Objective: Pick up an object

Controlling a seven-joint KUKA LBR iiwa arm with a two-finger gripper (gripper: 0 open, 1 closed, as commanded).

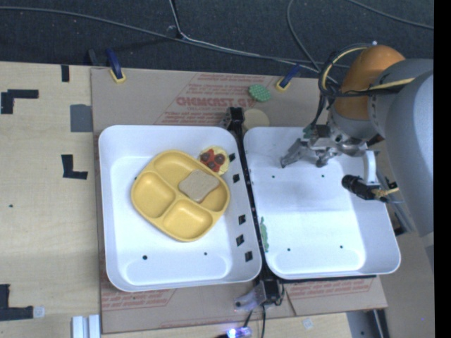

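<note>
The surface [42, 189] is a pale wooden bench with a cardboard sheet under two white bins. The arm [409, 139] comes in from the right of the frame, grey with an orange cap at the upper right, and hangs over the upper part of the right bin [317, 224].

The left bin [120, 259], at the centre left of the frame, holds a yellow divided plate [165, 203]. A tan slice of bread [198, 185] lies in the plate's middle compartment. Just past the plate's upper right corner sits a small toy with red berries [213, 159], touching or nearly touching the plate rim.

The pincer [304, 153] sits low over the right bin's upper part, well apart from the things in the left bin. Nothing lies between its fingers, and I cannot tell whether they are apart or together.

Judging from this, the pick is not yet begun. To do it well, the arm should lift clear of the wall between the bins, cross to the left, and come down straight over the bread, which lies flat and needs a grip across its edges. The berry toy is the easier target, being raised.
</note>
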